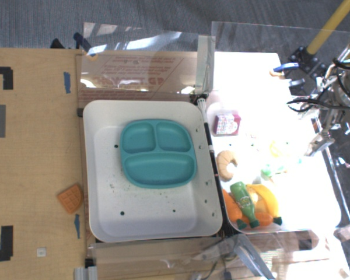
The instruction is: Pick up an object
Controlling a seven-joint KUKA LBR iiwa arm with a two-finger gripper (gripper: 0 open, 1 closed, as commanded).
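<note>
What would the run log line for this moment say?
gripper: above right bin's right edge, nothing seen held | green bottle: lying on orange toys, near corner | teal tray: in left bin

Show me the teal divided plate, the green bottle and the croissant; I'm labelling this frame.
teal divided plate (158, 169): camera view, floor of its large front compartment.
green bottle (244, 200): camera view, middle of its body.
croissant (226, 163): camera view, centre of its curve.

Harsh glare washes out the right bin, while the left bin stays evenly lit.
</note>
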